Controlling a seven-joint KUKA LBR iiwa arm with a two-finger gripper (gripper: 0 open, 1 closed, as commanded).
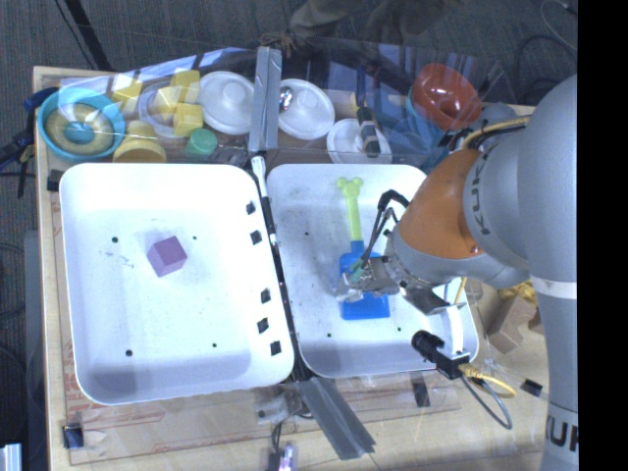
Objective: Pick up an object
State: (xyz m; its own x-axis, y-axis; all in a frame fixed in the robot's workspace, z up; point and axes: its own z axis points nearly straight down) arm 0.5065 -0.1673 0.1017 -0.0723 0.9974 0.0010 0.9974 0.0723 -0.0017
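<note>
In the right bin (324,351), the jaws (359,281) meet a blue brush (361,292); their opening is unclear.

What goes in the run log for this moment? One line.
gripper: low in right bin, over blue block | green-handled brush: beside it | purple cube: left bin

Arm (491,214): grey with orange band, reaching in from the right over the right bin (314,341).
Gripper (359,278): low in the right bin, at the brush and block.
Blue block (365,308): just below the gripper.
Green-handled brush (351,214): lying lengthwise, blue head towards the gripper.
Left bin (98,263): holds a purple cube (167,255).
</note>
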